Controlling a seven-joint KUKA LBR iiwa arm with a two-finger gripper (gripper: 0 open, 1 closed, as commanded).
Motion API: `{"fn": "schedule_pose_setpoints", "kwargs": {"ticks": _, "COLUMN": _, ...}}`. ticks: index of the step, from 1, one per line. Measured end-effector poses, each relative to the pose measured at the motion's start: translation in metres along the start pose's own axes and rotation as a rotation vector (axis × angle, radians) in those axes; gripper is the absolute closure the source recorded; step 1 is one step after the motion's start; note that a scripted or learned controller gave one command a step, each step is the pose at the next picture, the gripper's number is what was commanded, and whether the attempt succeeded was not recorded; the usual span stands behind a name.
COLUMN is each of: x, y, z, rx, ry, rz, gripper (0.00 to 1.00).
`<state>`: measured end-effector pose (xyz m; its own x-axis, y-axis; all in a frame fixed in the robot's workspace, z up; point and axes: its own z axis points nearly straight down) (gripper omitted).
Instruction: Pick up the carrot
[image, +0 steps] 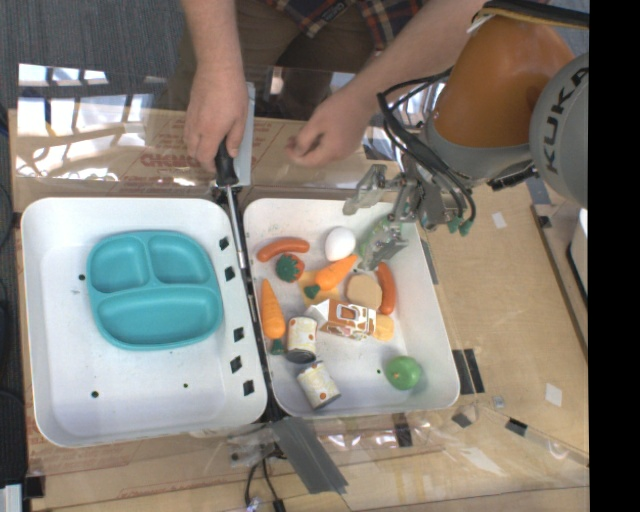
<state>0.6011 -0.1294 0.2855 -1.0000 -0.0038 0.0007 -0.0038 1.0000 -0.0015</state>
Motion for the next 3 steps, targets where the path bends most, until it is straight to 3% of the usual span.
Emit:
{"fn": "schedule_pose_setpoints", "kwargs": {"ticks": 1, "x": 0.019, "y": -0.035, "z": 0.165, "rx": -0.001, "ry": -0.019, "rz": 0.282, "gripper": 0.00}}
{"fn": "schedule_pose_setpoints", "kwargs": {"ticks": 2, "x": -0.022, "y": -0.019, "z": 0.177, "rx": 0.001, "ry": -0.024, "rz": 0.288, "gripper": 0.00}}
{"fn": "schedule_pose_setpoints", "kwargs": {"ticks": 3, "x": -0.038, "y": -0.020, "z": 0.177, "rx": 0.000, "ry": -0.022, "rz": 0.196, "gripper": 0.00}}
